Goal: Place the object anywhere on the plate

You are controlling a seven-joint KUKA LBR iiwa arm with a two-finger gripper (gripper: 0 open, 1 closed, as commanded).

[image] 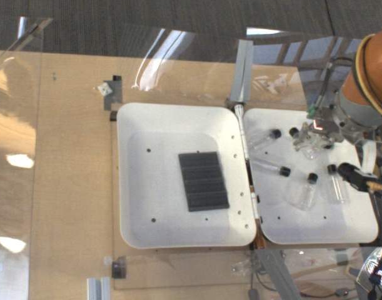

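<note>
Camera view: two shallow white bins are seen side by side on a pale wooden bench (65,186). In the left bin (131,167) a dark ribbed rectangular plate (204,180) is laid flat, slightly turned, near the bin's centre.

The right bin (366,227) holds several clear vials with black caps. One vial (264,139) is lying at about ten o'clock of the bin, its cap pointing toward three o'clock. A second vial (269,165) is lying at about nine o'clock, close to the divider between the bins, its cap toward the bin's middle. A third vial (306,191) is lying near the bin's centre, cap toward twelve o'clock. A fourth vial (336,183) is found at about three o'clock, cap toward twelve o'clock. All four are resting on the bin floor, well apart from the plate.

The arm (372,74) is seen entering from the two o'clock corner, its orange band visible above the wrist. The gripper (312,136) is positioned low over the twelve o'clock part of the right bin, among clear glass and a black cap. Whether anything is grasped there cannot be told, since the tip is cluttered and blurred.
</note>
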